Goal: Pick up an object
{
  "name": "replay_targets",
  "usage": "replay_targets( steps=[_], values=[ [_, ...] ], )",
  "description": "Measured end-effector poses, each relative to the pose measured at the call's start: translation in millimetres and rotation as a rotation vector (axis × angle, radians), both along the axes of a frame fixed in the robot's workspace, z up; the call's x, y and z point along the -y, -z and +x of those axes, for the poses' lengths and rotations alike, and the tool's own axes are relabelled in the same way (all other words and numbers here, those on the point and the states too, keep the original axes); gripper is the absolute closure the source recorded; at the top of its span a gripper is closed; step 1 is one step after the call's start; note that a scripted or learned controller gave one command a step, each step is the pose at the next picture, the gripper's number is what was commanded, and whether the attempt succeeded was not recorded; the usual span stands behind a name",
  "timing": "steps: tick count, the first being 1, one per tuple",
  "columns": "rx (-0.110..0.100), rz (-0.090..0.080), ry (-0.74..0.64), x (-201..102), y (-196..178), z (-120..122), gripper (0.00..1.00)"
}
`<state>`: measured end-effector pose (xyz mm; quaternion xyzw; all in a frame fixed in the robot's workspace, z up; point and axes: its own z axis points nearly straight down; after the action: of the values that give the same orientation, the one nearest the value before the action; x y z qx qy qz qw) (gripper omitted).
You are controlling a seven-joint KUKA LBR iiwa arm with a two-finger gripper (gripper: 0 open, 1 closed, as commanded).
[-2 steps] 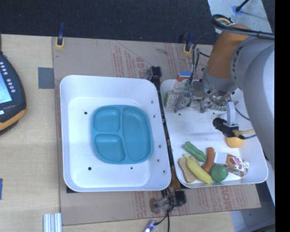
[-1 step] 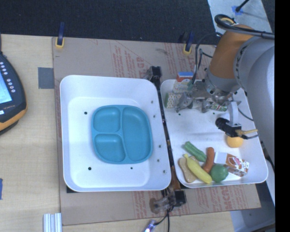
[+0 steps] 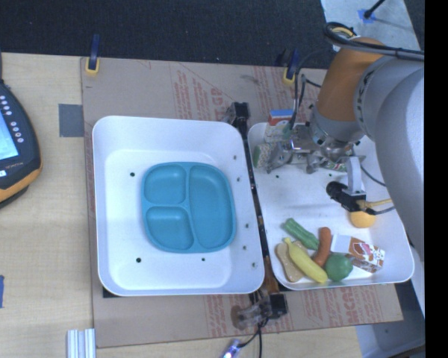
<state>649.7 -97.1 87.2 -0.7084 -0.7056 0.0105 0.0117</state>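
Note:
My gripper (image 3: 275, 155) hangs low over the far left corner of the right bin (image 3: 302, 189), with the grey arm and its orange band coming in from the right. Toy food lies in a cluster at that bin's near end: a green pod (image 3: 302, 233), a yellow banana (image 3: 306, 261), an orange carrot (image 3: 323, 245), a green lime (image 3: 338, 266), a slice of bread (image 3: 285, 262) and a small printed carton (image 3: 366, 254). A yellow-orange round piece (image 3: 363, 218) sits by the right wall. I see nothing between the fingers.
The left bin (image 3: 119, 155) holds a blue divided plate (image 3: 188, 206). A small red and blue item (image 3: 281, 115) sits just beyond the right bin's far rim. A handheld pendant (image 3: 4, 144) lies at the bench's left edge.

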Motion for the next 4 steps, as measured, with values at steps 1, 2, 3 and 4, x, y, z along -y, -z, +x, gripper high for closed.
replay_targets(
  steps=[1,2,3,4],
  values=[
    [0.001,0.0,-0.002,-0.9,-0.5,0.4,0.0],
    [0.001,0.003,-0.002,0.8,0.0,0.5,0.0],
    [0.002,0.004,-0.002,6.1,-0.2,0.8,0.0],
    [0.003,-0.001,-0.001,-1.5,-0.9,0.8,0.0]
  ],
)
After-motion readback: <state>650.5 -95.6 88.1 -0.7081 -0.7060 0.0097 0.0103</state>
